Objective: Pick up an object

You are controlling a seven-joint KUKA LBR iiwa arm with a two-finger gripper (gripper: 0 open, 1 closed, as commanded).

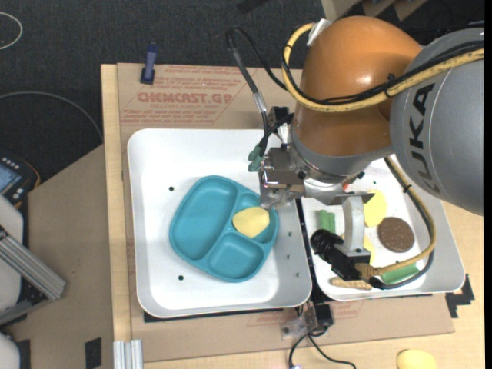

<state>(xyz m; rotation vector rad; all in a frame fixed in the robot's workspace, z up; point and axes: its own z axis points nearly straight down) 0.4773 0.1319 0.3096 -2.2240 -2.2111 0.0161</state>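
A teal divided plate (211, 229) lies in the left bin (154, 175). On its right compartment rests a pale yellow rounded object (250, 221). My gripper (270, 194) hangs low over the plate's right rim, just above and to the right of the yellow object, very close to it. The big orange and grey wrist above hides much of the gripper. I see nothing held in it.
The right bin (450, 271) holds a brown disc (396, 234), a yellow piece (375, 207), a green block (327, 221), a green-and-yellow item (398, 272) and a tan strip (350, 284). The arm covers that bin's upper part.
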